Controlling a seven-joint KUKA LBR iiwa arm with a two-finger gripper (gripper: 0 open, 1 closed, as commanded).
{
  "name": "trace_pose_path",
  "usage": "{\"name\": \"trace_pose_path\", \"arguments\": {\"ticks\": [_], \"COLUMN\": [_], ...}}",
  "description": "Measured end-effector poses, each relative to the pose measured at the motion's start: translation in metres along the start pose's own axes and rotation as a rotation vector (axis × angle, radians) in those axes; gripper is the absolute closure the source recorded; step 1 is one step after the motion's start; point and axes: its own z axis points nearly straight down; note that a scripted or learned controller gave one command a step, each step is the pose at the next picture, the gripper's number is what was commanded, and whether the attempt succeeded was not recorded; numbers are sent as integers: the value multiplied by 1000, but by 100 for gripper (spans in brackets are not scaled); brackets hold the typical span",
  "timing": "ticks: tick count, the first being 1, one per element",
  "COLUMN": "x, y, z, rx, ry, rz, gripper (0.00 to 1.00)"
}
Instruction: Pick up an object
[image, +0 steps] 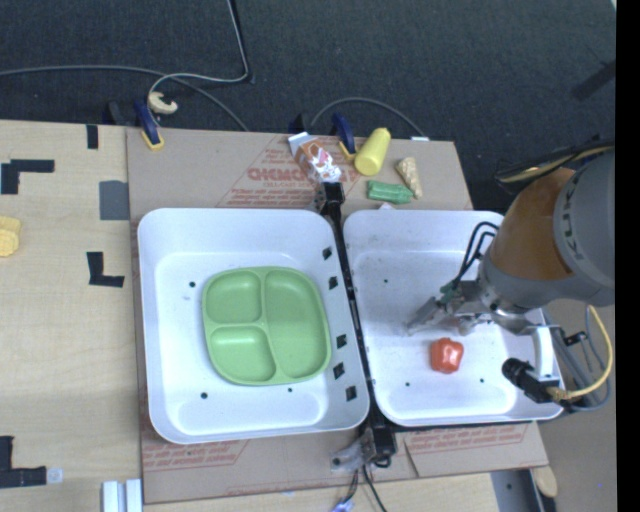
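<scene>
Right bin (400, 240): it is carrying the red toy pepper (447, 355), which is lying near the front wall, apart from it.
End effector (425, 317): it is hovering just beside the pepper, fingers looking slightly apart, gripping nothing.
Pepper handling: it is looking light, smooth and rounded, probably slippery; pinching across its widest middle seems safest.

The two bins (165, 250) are white. In the left bin lies a light green divided plate (266, 325). In the right bin is a small red object (447, 355) with an orange tone. The arm (570, 240) is grey with an orange band. The bench (60, 300) is pale wood colour with black marks, and the cardboard (230, 170) is brown with red print. Behind the bins are a yellow piece (372, 150), a green piece (390, 192) and a beige piece (408, 176).
</scene>
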Motion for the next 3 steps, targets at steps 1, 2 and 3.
{"name": "trace_pose_path", "arguments": {"ticks": [1, 2, 3], "x": [20, 20, 109], "y": [-49, -49, 30], "z": [17, 7, -88], "rx": [-7, -8, -3], "ry": [-3, -4, 0], "rz": [1, 1, -1], "gripper": [0, 100, 100]}}
